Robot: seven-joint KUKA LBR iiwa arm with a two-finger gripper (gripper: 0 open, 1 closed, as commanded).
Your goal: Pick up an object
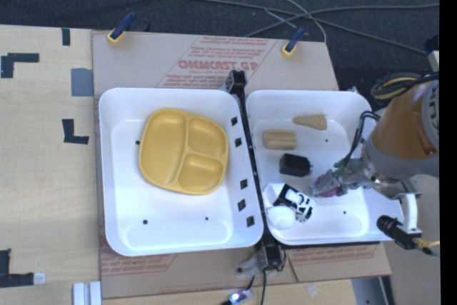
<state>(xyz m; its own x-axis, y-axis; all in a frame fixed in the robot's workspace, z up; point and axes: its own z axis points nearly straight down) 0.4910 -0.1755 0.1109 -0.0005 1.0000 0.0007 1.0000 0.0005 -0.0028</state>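
The bench carries 2 white bins side by side on a sheet of cardboard [214, 57]. The left bin [118, 175] holds a yellow divided plate [183, 151] with 3 sections, lying flat near the bin's middle. The right bin [335, 100] holds 4 loose things: a tan cone [310, 122] near the far wall, a tan block [278, 139] just in front of it, a black block [294, 166] near the bin's centre, and a black-and-white object [293, 205] close to the front left corner. The arm [403, 132] reaches in over the right bin's right side, and the gripper [330, 182] sits low in the bin, just right of the black block and apart from it. I cannot tell whether it is open or closed; nothing is visibly in its grasp. 2 clamps [121, 26] pin the cardboard's far edge.
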